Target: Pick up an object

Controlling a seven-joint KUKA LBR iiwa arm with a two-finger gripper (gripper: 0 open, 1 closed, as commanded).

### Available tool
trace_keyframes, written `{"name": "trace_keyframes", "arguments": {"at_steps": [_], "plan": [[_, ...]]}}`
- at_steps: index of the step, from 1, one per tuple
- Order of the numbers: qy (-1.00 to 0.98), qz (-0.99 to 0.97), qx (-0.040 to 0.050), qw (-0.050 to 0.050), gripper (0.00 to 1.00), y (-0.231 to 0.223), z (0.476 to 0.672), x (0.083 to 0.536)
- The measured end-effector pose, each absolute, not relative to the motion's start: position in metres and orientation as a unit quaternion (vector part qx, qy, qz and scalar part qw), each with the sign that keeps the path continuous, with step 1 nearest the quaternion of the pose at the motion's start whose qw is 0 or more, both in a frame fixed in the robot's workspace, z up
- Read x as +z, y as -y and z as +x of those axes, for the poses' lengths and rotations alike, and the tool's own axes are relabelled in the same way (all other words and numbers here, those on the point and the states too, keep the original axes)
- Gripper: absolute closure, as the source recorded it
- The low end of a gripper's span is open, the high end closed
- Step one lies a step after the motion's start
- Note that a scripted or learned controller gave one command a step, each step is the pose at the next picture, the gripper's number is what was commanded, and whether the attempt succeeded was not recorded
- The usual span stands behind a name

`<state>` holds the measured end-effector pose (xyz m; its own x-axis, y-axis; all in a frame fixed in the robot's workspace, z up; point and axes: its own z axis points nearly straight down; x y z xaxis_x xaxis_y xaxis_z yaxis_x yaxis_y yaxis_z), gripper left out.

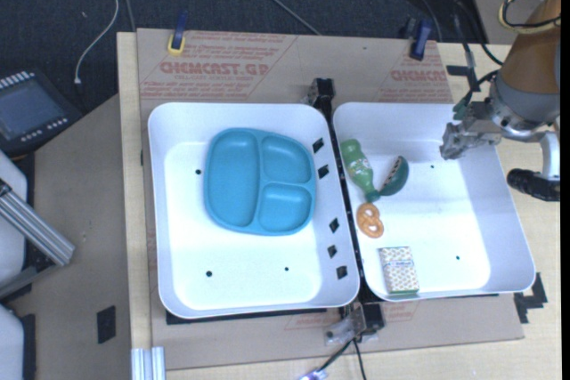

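Nearest the lens, a small boxed carton [398, 269] lies in the right bin [485, 227] with a pretzel [370, 221], green bottle [358, 167] and melon slice [394, 177], all left of the pincer [456, 141] at the bin's far-right rim; bottle's long axis runs near-to-far. Pincer state: cannot tell.

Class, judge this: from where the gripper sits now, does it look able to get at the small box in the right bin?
Probably yes. The gripper is over the right bin, and the small box lies alone near the front edge with bare floor between them.
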<state>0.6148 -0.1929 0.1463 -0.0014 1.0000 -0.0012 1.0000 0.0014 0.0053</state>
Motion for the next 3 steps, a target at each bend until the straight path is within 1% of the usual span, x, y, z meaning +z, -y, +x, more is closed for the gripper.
{"name": "trace_keyframes", "arguments": {"at_steps": [1,2,3], "plan": [[-0.708,0.706,0.0019,0.003,1.0,0.186,0.619,0.208],[-0.707,0.707,0.0008,0.001,1.0,0.186,0.62,0.217],[-0.709,0.706,0.0005,-0.001,1.0,0.136,0.613,0.227]]}}
